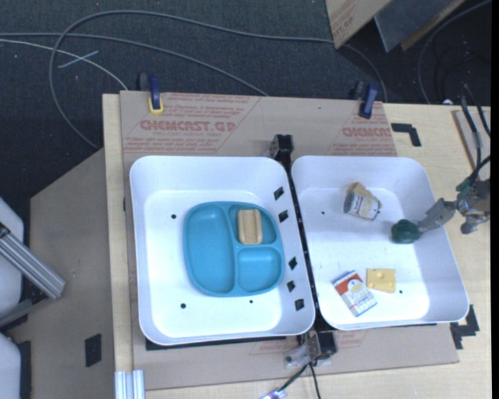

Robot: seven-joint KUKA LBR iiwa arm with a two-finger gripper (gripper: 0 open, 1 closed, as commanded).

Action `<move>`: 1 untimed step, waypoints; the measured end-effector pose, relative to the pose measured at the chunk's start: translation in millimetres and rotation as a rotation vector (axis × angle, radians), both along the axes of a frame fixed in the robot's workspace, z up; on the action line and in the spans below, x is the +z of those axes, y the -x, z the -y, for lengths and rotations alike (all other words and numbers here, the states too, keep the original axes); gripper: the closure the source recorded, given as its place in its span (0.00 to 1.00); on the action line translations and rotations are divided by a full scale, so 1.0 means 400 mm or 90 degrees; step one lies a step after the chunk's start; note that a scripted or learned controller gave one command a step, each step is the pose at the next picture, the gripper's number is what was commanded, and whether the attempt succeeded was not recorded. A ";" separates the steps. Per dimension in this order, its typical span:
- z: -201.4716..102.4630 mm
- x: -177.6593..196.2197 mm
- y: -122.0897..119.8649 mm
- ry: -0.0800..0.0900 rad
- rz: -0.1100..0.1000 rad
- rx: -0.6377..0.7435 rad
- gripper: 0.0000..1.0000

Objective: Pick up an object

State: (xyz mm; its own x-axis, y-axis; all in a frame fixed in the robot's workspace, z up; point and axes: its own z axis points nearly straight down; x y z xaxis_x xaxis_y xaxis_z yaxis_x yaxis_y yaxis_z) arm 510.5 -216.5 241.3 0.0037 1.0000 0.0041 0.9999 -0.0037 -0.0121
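1. Gripper (472,206): cut off by the view's right edge, over the right rim of the right bin (438,261). Open or closed: cannot tell.
2. A grey bar runs from the gripper down-left to the green ball (404,231) on that bin's floor. Whether the bar belongs to the gripper or to the ball: cannot tell.
3. Surface: pale wood bench (70,234), with a brown board (234,105) under 2 white bins set side by side. Dark carpet (234,39) with loose cables lies behind. A box (351,19) is cut off at the top and a metal rail (27,265) at the left.
4. Left bin (156,312): blue tray (207,249) with 3 compartments; tan block (249,226) lies in the upper-right one.
5. Right bin, pick candidates: can (361,203), tilted, near the back; packet (355,293), red, white and blue, near the front; yellow block (381,279) just beside the packet, contact unclear.
6. Writing: "CHEMCAST GP" in red on the board, 2 times, behind each bin. Finer print, can label and packet text are too small to read.
7. 2 clamps (155,95) on the board's back edge.
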 end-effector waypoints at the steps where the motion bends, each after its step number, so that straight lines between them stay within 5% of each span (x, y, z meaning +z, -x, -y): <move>1: -0.001 0.015 -0.007 0.002 0.007 0.003 0.00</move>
